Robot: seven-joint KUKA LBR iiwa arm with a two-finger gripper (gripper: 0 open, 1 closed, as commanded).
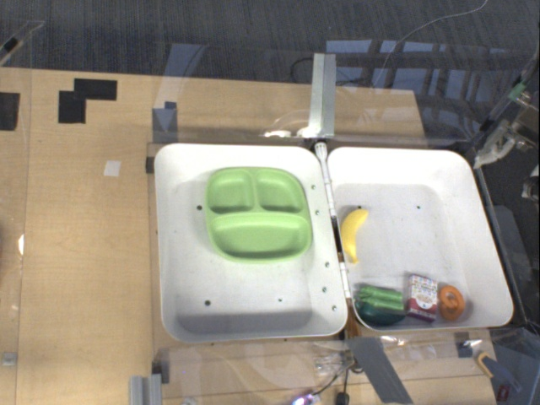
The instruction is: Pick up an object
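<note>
Along the near wall of the right bin point(472, 192) three small things lie in a row: a dark green bottle-like object point(380, 302) on its side in the near left corner, a small pink-and-white box point(423, 294) touching its right end, and an orange round object point(451, 302) just beside the box, close to the bin's right wall. These, and the banana, are the things on offer for picking

A little farther back in the same bin a yellow banana point(352, 234) lies along the left wall, lengthwise from near to far, well apart from the row of three. The rest of that bin's floor shows plain white with a few small dark dots

Across the divide, the left bin point(181, 310) holds a light green divided plate point(256, 212), flat and upright, with one wide compartment on the near side and two smaller ones on the far side. It sits near the middle of the bin, touching none of the walls

The two bins touch along a metal seam point(331, 226), and beyond their far edge a grey metal post point(324, 91) stands in line with that seam. The wooden bench point(76, 226) reaches out to the left, with black blocky marks point(84, 98) near its far edge. Farthest off lies dark carpet point(169, 7), crossed by a thin pale cable point(439, 24)

The gripper's state, open or closed, cannot be told here
</note>
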